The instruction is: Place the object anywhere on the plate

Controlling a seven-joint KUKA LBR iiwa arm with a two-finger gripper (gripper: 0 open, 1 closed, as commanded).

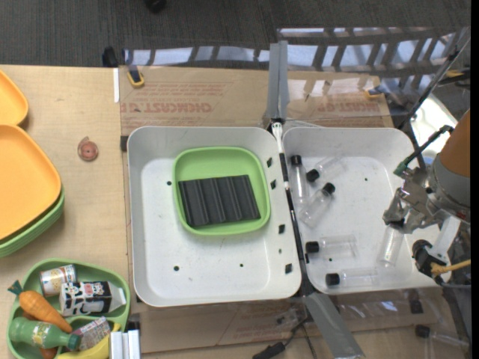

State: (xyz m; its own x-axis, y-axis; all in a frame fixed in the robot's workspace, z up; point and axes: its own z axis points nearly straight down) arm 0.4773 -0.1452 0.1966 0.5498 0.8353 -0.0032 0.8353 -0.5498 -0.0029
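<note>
The gripper (pixel 408 214) hovered at the right bin's (pixel 352 137) far edge, its grip unreadable; a clear vial (pixel 391 247) stood just beside it, upright-lying, with the green plate (pixel 221 158) well left.

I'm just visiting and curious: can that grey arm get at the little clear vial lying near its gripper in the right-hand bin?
Probably yes. The gripper hangs over the right bin, beside a clear vial lying flat with nothing on it.
</note>
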